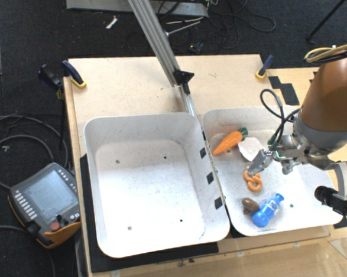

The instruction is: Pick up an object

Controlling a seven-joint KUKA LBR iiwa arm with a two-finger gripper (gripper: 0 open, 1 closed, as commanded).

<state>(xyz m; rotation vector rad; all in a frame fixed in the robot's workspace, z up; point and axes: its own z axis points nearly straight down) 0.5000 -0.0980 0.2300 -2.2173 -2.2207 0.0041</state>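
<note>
The right bin (309, 211) holds several small objects. An orange carrot toy (228, 142) lies near the bin's left wall, with a white object (249, 148) just to its right. Below them lies an orange ring-shaped piece (253, 181), then a small brown object (249, 205) and a blue bottle (267, 210) toward the front. My gripper (260, 162) reaches in from the right and hangs low between the white object and the orange ring-shaped piece, its tip just above the ring. Whether it touches either one is unclear.
The left bin (106, 187) adjoins the right bin along a shared wall. A slanted metal pole (157, 38) runs from the top of the view down to that divider. A teach pendant (44, 200) lies on the floor at the left. Yellow clamps (74, 77) grip the bench's back corners.
</note>
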